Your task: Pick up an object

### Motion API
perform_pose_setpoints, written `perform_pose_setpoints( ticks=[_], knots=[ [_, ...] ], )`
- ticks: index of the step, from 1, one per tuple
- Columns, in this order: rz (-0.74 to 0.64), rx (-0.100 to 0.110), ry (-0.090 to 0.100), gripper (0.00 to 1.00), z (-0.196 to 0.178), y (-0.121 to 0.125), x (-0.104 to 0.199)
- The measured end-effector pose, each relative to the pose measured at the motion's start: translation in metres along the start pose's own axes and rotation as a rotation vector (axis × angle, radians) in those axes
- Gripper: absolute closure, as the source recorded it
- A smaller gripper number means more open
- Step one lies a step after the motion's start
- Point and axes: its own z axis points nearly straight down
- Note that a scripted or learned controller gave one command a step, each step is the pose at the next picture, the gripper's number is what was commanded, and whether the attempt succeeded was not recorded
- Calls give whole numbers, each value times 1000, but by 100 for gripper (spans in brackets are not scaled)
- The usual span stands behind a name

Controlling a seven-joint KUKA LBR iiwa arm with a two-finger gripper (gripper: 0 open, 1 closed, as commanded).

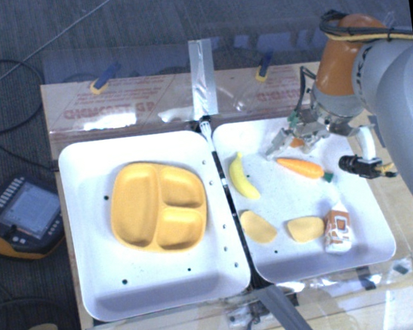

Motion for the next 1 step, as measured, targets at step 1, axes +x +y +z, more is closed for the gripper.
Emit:
perform_pose_setpoints(
  ticks=[1],
  knots=[
    [-3, -11, -9, 100, -10, 2, -1]
  ],
)
